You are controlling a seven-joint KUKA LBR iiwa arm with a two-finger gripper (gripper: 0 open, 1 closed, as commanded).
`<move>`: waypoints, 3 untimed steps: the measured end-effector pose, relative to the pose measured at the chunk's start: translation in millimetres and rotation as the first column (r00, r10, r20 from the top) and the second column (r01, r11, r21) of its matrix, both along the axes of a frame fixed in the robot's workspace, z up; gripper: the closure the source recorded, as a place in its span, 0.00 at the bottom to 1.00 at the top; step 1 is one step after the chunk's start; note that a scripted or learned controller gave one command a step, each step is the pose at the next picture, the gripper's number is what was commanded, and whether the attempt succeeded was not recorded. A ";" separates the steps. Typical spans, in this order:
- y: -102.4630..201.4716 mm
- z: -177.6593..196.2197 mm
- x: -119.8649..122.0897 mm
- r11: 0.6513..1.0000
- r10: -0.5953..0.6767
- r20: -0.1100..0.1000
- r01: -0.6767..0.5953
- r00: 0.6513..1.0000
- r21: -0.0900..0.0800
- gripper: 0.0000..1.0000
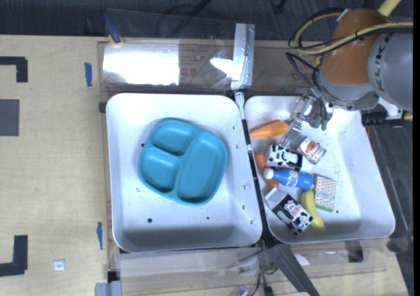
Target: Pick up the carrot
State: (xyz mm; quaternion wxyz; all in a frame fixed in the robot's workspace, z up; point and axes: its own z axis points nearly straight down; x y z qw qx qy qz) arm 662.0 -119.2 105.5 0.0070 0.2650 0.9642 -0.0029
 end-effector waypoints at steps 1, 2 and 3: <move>6.2 0.4 0.3 0.988 0.153 0.001 -0.153 0.988 -0.005 0.00; 3.6 -18.4 -22.4 0.936 -0.353 -0.009 0.353 0.936 0.010 0.00; 5.7 -18.1 -7.6 0.999 -0.045 -0.015 0.045 0.999 0.005 0.00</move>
